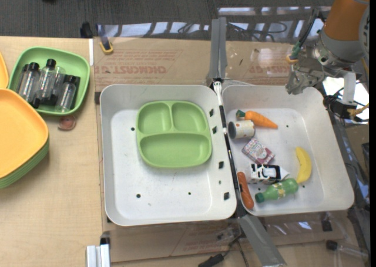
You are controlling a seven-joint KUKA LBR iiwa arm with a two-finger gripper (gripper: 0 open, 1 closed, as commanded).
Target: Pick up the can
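The can (242, 129) is a small pale cylinder lying on its side in the right bin (329, 201), close to that bin's left wall, its dark end facing left. My gripper (298, 83) hangs over the right bin's far right corner, well above and to the right of the can, with nothing seen in it. The arm's orange band (346, 16) rises above it at the top right.
In the right bin lie a carrot (260, 120) just behind the can, a pink packet (257, 152), a black-and-white item (267, 172), a banana (303, 164), a green bottle (277, 191) and a red chili (245, 190). A green divided plate (174, 133) sits in the left bin (117, 201).
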